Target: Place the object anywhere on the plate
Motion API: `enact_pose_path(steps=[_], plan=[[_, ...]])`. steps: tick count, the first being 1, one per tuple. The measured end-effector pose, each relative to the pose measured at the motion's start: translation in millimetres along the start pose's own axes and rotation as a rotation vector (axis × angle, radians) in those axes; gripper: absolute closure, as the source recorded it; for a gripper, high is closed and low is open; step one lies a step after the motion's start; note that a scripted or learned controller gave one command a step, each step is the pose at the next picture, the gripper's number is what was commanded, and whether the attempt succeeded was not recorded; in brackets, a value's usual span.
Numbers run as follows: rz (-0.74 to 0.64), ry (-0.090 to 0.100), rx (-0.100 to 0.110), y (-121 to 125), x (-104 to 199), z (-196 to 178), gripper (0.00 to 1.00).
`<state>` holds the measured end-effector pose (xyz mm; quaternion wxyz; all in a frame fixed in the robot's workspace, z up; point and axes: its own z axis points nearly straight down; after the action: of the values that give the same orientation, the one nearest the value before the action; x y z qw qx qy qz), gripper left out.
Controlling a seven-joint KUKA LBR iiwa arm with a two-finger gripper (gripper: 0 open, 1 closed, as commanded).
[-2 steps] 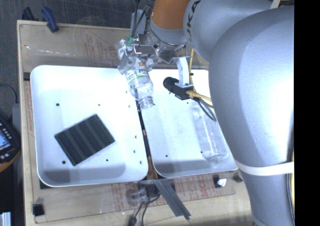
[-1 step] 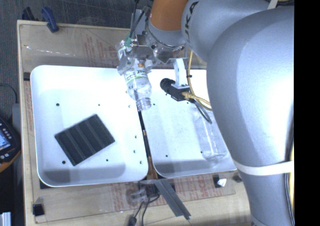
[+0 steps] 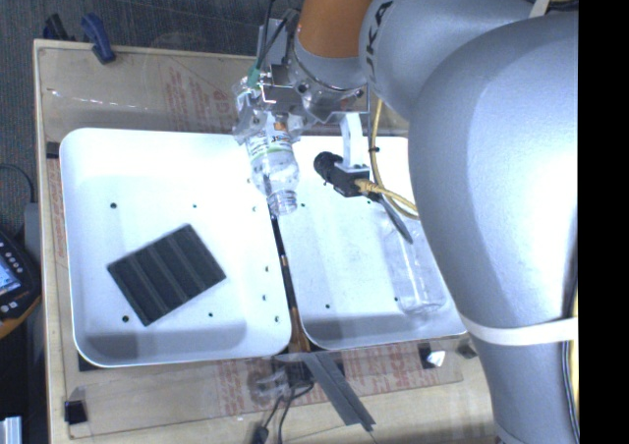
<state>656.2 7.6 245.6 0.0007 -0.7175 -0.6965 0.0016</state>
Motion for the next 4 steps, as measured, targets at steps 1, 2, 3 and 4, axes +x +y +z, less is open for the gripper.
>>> enact_pose_path(steps=[1, 2, 3, 4], plan=[[0.069, 0.000, -0.001, 0, -2, -1, 1.00], [0.125, 0.000, -0.001, 0, -8, -17, 1.00], [0.194, 0.001, 0.004, 0, -3, -7, 1.00], [0.237, -0.001, 0.006, -21, -9, 4, 1.00]])
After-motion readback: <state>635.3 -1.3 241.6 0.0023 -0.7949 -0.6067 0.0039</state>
